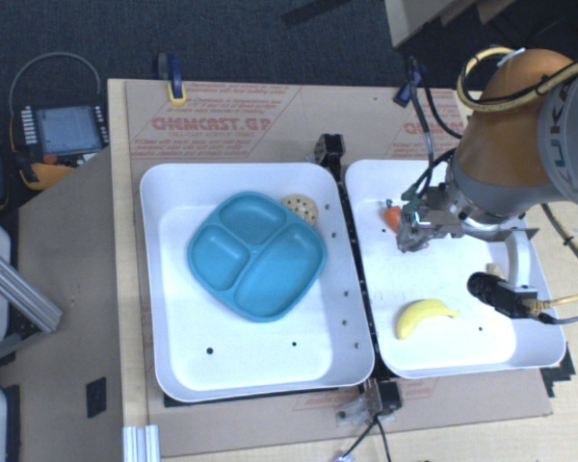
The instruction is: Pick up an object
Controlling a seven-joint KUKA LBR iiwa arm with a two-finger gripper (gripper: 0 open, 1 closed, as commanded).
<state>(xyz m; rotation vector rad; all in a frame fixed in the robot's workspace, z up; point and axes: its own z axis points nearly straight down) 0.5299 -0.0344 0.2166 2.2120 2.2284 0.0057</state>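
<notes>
The robot's metal hand [411,231] hangs low in the right white bin [462,354], touching a small orange object [392,218]; its state is unclear. A poorly centred closure could nudge the piece away.

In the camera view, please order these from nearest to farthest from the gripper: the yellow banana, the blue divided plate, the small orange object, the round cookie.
1. Small orange object, right bin, just beside the gripper.
2. Yellow banana, right bin, toward its near edge.
3. Round cookie, left bin, by the plate's rim.
4. Blue divided plate, middle of the left bin.
</notes>
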